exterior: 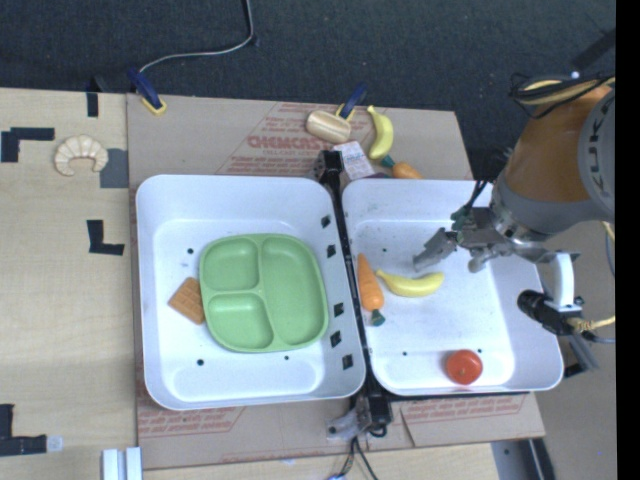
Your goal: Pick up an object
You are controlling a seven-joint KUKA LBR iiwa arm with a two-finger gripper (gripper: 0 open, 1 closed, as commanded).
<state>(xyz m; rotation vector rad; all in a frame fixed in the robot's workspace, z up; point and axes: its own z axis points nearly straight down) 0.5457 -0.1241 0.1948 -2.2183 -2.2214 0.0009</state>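
Note:
In the right bin (520, 368) a yellow banana (410, 284) lies near the middle, an orange carrot (370, 283) rests against the left wall, and a red tomato (463, 366) sits near the front. My gripper (455, 257) hovers just right of and above the banana, open, with nothing between its fingers. One finger (431, 252) points down-left towards the banana's upper end, and the other finger (480, 259) stands further right.
The left bin (160, 218) holds a green divided plate (265, 291) and an orange cracker (187, 300). Behind the bins lie a bread roll (328, 124), a second banana (380, 133) and a small packet (352, 158). A croissant (80, 154) sits far left.

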